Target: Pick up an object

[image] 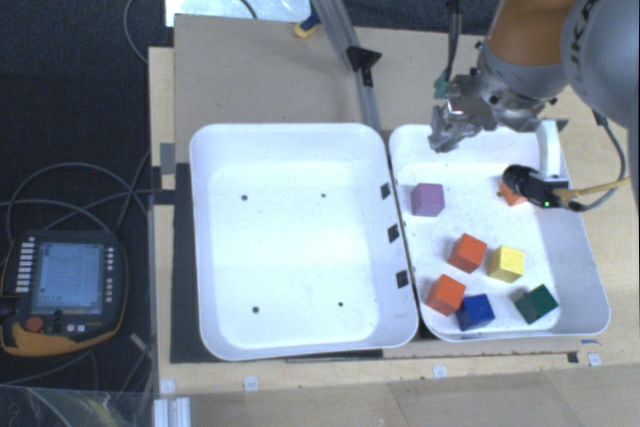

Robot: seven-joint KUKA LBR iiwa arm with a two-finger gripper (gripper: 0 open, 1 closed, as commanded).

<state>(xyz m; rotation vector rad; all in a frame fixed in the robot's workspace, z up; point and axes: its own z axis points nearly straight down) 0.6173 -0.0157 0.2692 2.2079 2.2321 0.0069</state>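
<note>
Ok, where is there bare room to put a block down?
The left bin is bare floor, wall to wall. The right bin is crowded near its front: orange cubes, yellow cube, blue cube, green cube.

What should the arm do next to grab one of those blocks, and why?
Probably move toward the purple block and lower over it. The gripper hangs above the far end of the right bin, with nothing between its fingers, and that block lies nearest, standing apart from the other blocks.
</note>
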